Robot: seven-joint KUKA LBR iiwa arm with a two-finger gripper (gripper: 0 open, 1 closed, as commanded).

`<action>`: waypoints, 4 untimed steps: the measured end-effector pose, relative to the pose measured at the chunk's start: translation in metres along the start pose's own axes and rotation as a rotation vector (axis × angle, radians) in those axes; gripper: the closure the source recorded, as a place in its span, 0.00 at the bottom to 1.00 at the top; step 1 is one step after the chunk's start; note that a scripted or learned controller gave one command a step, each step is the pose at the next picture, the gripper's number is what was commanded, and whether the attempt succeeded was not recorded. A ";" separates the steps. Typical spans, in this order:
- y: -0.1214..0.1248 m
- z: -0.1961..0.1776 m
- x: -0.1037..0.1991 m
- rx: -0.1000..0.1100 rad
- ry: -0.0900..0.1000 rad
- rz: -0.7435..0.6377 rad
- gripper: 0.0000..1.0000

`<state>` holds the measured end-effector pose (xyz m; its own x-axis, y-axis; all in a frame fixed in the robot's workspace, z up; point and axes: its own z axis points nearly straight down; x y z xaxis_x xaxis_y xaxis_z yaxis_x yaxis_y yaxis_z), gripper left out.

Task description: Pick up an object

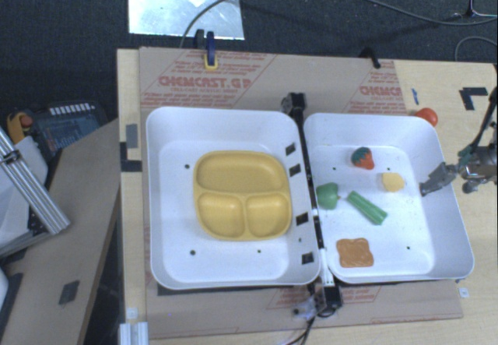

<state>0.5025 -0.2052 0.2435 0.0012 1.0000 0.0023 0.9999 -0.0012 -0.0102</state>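
Observation:
The right bin (447, 246) holds several toy foods: a red piece with a green top (362, 157), a small yellow piece (393, 181), a green pepper-like piece (327, 195), a long green piece (366, 208) and an orange-brown flat piece (355, 252). My gripper (453, 177) hangs over the bin's right rim, right of the yellow piece and apart from it. I see nothing held in it.
The left bin (167, 258) holds a yellow divided plate (242, 194). A black divider (308, 195) runs between the bins. An orange round thing (426, 115) sits just outside the right bin's far right corner. Cables cross the dark floor behind the bench.

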 end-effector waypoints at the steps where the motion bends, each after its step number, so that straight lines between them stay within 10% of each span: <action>1: 0.003 -0.006 0.001 -0.011 -0.003 -0.004 0.00; 4: 0.000 0.153 0.013 -0.008 -0.001 -0.002 0.00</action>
<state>0.5005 -0.1915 0.0905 -0.0008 1.0000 0.0012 1.0000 0.0008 -0.0022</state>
